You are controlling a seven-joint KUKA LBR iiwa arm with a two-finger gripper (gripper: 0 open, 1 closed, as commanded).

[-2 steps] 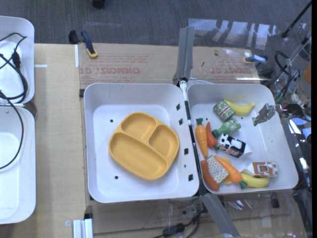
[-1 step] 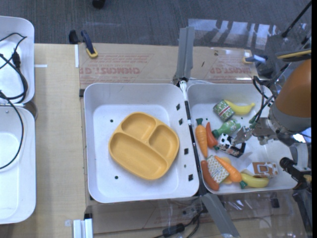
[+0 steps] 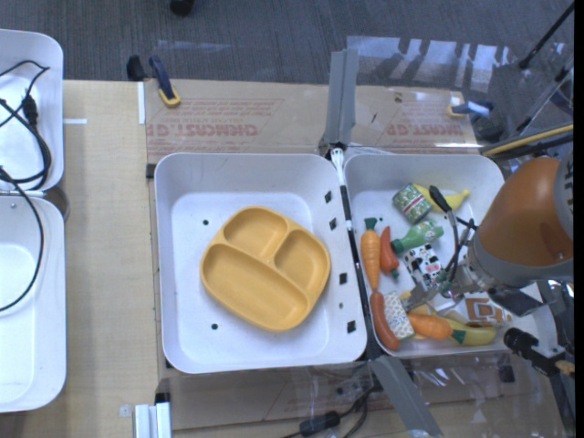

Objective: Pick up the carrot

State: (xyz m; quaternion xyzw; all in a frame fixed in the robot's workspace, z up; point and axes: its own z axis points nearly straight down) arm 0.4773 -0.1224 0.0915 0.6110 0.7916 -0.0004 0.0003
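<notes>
A yellow divided plate (image 3: 265, 269) is seen in the left bin (image 3: 173, 245), while a carrot (image 3: 370, 255) and other toy foods are crowded in the right bin (image 3: 365, 172), beside the arm (image 3: 525, 222).

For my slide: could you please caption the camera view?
Robot hand low over toy food beside the carrot in the right bin; yellow plate left.

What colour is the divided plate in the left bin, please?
Yellow-orange, plain; the plate shows in the camera view.
</notes>
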